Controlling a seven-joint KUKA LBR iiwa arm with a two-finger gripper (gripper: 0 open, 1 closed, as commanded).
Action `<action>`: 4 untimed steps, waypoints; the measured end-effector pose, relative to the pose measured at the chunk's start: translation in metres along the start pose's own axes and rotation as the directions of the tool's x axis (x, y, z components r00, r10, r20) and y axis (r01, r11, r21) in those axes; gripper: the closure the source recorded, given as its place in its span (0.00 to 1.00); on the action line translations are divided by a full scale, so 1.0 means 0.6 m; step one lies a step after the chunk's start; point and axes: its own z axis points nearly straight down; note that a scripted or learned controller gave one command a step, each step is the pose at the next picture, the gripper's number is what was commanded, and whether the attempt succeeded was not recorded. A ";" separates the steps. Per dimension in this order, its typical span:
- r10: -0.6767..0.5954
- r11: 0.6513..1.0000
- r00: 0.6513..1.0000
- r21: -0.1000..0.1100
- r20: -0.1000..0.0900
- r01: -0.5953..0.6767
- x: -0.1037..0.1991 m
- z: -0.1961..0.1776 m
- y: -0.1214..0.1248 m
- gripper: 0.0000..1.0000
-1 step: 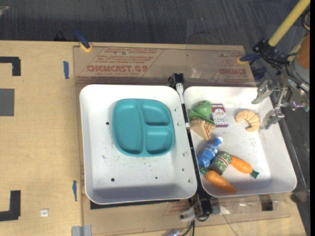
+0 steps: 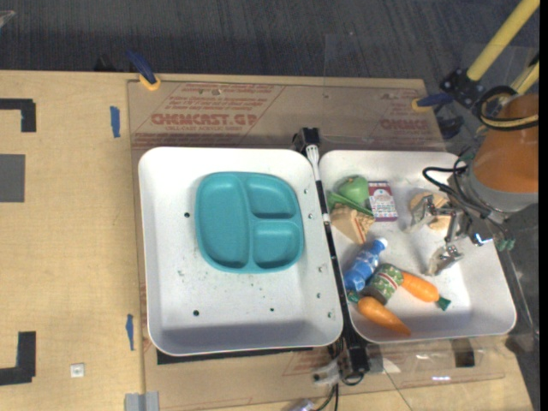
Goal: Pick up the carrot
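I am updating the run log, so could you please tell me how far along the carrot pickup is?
Early stage. Done: the gripper is already over the right bin. In hand: nothing lies between its fingers. Left: the whole grasp and lift, since one carrot lies on the bin floor just below the gripper, with a second carrot near the front wall.

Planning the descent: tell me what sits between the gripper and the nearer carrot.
In the camera view, bare white bin floor separates the gripper from the carrot.
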 end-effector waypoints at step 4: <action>-0.470 0.883 0.883 0.005 0.008 0.470 0.019 0.005 0.152 0.00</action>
